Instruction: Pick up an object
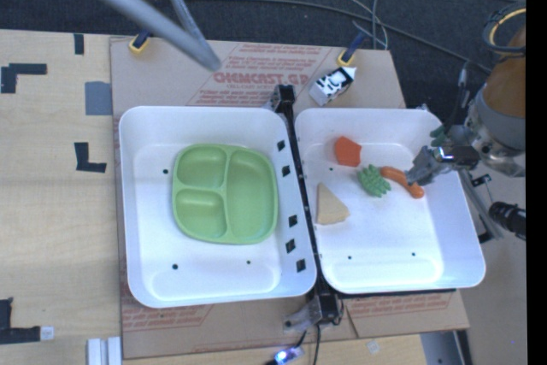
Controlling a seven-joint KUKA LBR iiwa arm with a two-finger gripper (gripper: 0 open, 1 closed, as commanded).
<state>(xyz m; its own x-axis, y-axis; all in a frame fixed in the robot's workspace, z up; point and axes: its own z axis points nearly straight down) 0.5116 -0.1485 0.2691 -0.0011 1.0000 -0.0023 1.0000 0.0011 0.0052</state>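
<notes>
In the right bin (pixel 444 256) lie a toy carrot (pixel 395 178) with green leaves (pixel 373 181), an orange-red block (pixel 347 151) and a tan wedge (pixel 330 206). My gripper (pixel 421 169) reaches in over the bin's right wall and hangs right at the carrot's orange root end. From this angle I cannot make out whether it touches the carrot. The grey arm with its orange band (pixel 504 85) stands at the right edge.
A green divided plate (pixel 225 192) lies in the left bin (pixel 205 282). A black divider strip (pixel 295 192) runs between the bins. A small black and white clip (pixel 332 83) and cables rest behind them on the cardboard.
</notes>
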